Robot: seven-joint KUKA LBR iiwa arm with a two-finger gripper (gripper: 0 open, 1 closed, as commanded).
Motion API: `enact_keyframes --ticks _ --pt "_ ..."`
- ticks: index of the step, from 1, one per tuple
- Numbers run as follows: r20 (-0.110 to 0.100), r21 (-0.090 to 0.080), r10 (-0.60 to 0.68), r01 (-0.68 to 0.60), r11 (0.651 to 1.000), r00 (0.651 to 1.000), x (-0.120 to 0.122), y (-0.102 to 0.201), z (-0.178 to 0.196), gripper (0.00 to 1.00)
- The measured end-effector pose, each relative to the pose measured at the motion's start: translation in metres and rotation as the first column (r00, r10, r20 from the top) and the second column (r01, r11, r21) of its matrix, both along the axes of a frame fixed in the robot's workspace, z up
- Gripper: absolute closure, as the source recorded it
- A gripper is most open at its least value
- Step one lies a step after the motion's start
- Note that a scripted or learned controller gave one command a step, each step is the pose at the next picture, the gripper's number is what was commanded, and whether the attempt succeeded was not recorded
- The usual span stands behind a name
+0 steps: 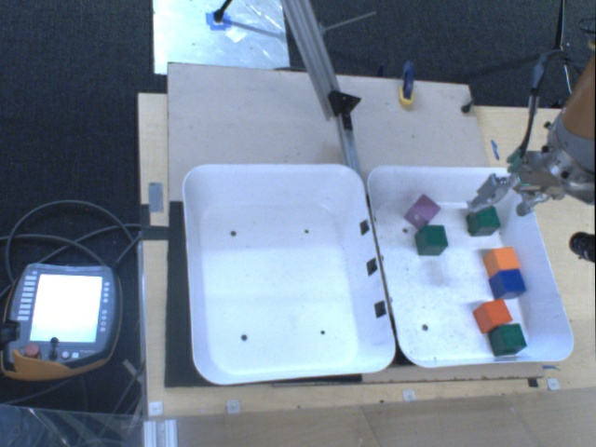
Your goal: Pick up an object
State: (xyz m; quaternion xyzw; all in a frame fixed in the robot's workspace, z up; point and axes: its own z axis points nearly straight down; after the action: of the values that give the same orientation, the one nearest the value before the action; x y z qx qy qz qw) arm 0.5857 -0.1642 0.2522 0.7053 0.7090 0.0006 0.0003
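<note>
You are looking down on two shallow white plastic bins side by side on the light wooden tabletop (279, 110); the left bin (200, 250) shows a bare floor with a few dark dots, and the right bin (549, 329) carries all the blocks. The grey arm with its orange band (582, 110) comes in from the right, and its two-finger hand (507, 196) hangs over the upper right part of the right bin, its fingers (488, 192) spread apart with nothing between them. Just below the hand you can see a small dark green cube (482, 220), lying close beside the left finger; whether the finger touches it you cannot tell. To the left of that cube sits a small purple block (422, 209), tilted, and just beneath it a second green cube (430, 239), the two almost touching. Further down the right side of the bin an orange cube (501, 259) lies against a blue cube (507, 283), and nearer the front edge another orange cube (492, 315) lies against a third green cube (507, 340). Off the tabletop at the left you have a grey handheld control pendant with a pale screen (60, 319), with its dark cables curling around it. A slanted grey metal pole (312, 40) crosses the top of the view and ends at a black clamp near the gap between the bins.
</note>
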Motion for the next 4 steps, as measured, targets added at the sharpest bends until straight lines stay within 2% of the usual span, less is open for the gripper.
enact_keyframes --ticks 1,3,4 --pt "0.0 0.0 0.0 0.0 1.0 1.0 0.0 0.0 0.0 0.0" --pt "-0.005 0.0 -0.003 0.003 1.0 1.0 0.011 -0.003 -0.119 0.0" --pt "0.018 -0.005 -0.001 0.001 1.0 1.0 0.017 -0.004 -0.137 0.0"
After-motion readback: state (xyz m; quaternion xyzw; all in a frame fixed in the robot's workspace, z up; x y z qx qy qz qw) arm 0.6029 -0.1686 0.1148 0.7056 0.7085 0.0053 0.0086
